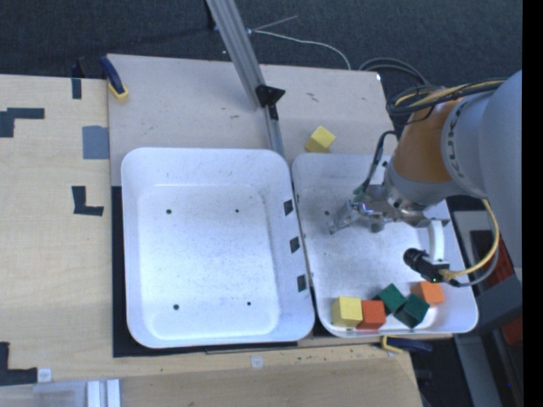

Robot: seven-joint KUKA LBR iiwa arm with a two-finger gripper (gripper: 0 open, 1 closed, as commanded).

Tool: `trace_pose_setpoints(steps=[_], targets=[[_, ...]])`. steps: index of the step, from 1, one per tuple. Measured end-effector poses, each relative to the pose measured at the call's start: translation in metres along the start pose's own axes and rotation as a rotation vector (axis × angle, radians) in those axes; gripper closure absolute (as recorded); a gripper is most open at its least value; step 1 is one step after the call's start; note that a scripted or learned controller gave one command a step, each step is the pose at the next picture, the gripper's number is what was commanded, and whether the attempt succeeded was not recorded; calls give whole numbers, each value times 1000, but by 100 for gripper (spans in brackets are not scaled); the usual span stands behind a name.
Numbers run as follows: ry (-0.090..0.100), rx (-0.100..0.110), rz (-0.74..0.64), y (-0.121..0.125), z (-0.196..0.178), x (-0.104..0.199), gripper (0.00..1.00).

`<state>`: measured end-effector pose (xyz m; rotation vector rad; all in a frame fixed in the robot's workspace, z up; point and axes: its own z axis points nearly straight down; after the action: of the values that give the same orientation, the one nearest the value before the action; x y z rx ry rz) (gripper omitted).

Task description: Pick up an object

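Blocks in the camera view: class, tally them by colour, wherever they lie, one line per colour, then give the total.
Yellow blocks: 2
Orange blocks: 2
Green blocks: 2
Total: 6

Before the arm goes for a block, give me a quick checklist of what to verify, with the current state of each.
1. Blocks in right bin: ok, yellow block, red block, green blocks, orange block along near edge.
2. Pincer above that bin: ok.
3. Pincer over a block: not ok, over bare floor.
4. Pincer holding something: cannot tell.
5. Stray yellow cube: not ok, outside bins.
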<state>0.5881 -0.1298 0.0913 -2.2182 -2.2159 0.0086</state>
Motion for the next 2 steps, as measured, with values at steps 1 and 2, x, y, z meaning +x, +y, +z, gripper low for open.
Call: trace_pose_setpoints(steps=[1,2], targets=[[0,-12,-6,81,-2,20,0],[-2,-7,-4,78,-11,18,100]])
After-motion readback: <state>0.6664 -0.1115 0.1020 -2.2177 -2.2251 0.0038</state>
